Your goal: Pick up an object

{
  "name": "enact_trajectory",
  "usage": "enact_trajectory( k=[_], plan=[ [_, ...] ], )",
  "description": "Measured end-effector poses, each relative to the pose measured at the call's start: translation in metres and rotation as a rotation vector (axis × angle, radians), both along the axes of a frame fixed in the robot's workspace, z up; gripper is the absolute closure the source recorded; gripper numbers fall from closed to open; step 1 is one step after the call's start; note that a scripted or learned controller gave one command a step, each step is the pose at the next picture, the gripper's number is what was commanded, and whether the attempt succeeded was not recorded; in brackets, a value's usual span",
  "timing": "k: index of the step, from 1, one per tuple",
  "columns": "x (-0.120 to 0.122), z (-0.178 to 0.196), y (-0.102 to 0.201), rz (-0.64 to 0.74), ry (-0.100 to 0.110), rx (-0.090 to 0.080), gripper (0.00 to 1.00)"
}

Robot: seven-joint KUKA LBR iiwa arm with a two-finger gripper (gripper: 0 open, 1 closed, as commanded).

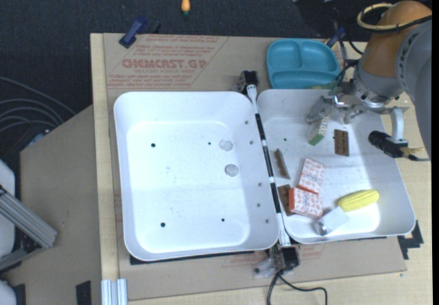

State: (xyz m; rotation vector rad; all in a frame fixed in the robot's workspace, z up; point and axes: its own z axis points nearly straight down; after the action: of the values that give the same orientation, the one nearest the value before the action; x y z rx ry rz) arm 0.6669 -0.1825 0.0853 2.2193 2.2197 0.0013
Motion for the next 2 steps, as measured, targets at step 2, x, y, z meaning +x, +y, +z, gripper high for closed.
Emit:
enact_trajectory(
  k=[2],
  plan=[
    [0.000, 0.000, 0.023, 0.001, 0.001, 0.001, 0.00]
  ],
)
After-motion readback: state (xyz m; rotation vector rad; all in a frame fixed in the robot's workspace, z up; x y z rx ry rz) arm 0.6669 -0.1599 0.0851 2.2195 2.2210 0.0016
